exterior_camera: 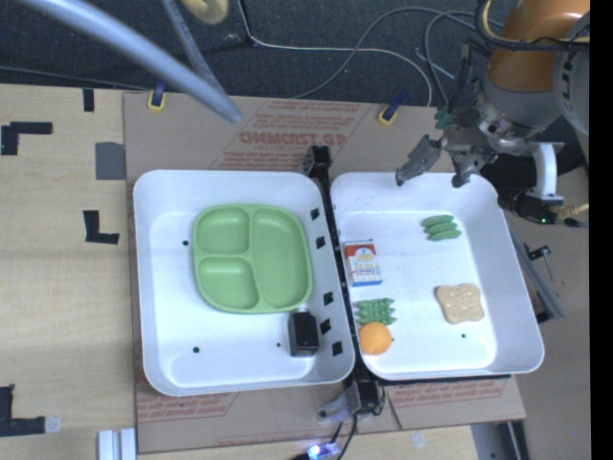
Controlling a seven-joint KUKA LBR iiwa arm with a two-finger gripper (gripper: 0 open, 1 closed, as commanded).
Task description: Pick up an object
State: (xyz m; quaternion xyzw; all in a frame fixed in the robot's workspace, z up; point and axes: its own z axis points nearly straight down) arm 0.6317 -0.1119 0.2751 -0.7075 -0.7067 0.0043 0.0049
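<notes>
Hand (440,168), fingers spread and empty, hovers above right bin (512,257) on cardboard-covered bench (278,127).

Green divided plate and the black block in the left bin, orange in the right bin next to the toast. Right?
Not quite. In the camera view the orange sits in the right bin next to the green beans, not the toast. The plate and block are in the left bin.

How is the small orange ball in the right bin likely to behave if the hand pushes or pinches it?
The orange ball looks round and smooth, so a push would probably send it rolling, perhaps against the green pods right next to it or the bin wall. Its curved sides may slip out of a pinch unless the hand closes across its middle. It seems small and probably light.
</notes>
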